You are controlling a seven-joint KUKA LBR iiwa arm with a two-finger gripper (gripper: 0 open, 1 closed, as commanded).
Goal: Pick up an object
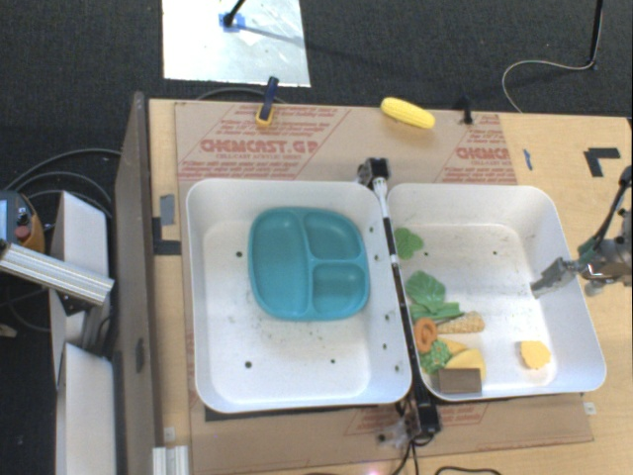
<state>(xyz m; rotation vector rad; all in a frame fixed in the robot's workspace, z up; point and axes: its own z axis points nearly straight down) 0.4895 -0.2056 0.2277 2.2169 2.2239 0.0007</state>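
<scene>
Your gripper (546, 278) is hovering over the right bin (495, 211), apparently to reach the food toys (445, 330) crowding its left wall. Whether the claw is open or closed, I cannot tell.

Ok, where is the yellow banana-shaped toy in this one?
The yellow banana toy lies outside both bins, on the cardboard sheet behind them, just beyond the far left corner of the right bin.

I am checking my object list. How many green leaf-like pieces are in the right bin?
2. One small green piece lies near the divider in the right bin. A bigger green piece lies below it, above the orange piece. The pile may hide more.
</scene>
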